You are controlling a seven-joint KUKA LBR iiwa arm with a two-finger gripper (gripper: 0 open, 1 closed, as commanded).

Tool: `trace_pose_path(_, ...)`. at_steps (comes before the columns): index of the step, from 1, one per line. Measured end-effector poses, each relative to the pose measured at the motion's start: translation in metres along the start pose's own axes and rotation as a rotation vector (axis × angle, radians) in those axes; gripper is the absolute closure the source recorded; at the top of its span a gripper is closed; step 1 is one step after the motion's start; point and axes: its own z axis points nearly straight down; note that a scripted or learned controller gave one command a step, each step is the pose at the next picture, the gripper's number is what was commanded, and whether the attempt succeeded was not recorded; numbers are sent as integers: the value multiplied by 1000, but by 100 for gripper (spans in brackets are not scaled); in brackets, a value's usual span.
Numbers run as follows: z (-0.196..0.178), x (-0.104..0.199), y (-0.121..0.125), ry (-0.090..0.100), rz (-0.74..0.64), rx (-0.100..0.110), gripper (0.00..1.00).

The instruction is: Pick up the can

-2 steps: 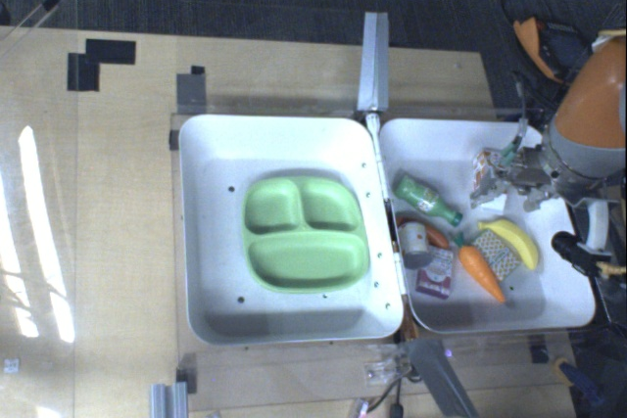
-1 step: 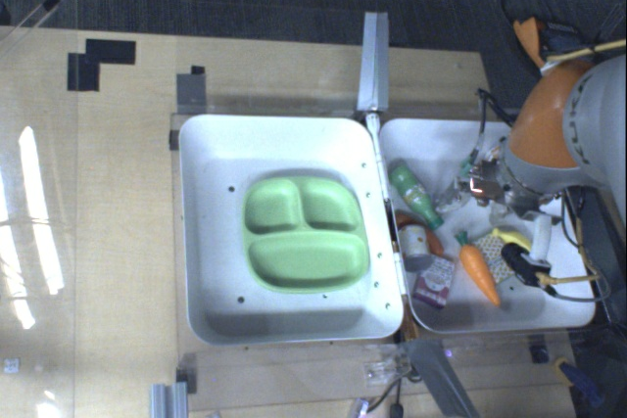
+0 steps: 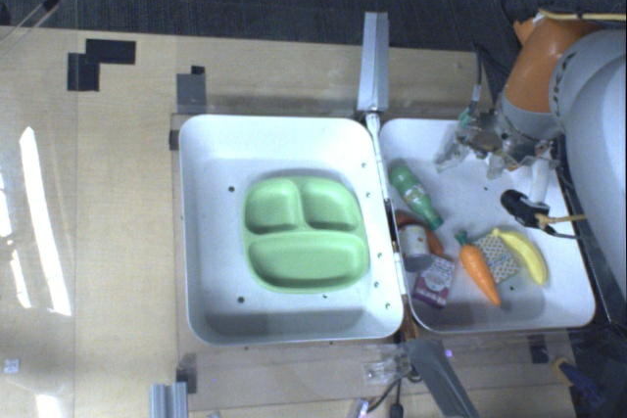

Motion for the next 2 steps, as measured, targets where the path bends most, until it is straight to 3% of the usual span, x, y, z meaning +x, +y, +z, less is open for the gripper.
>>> trace_pose_path(1,0,-23,-2,1,-45,3,0)
trace_pose_path(2,0,-23,-2,1,-45,3,0)
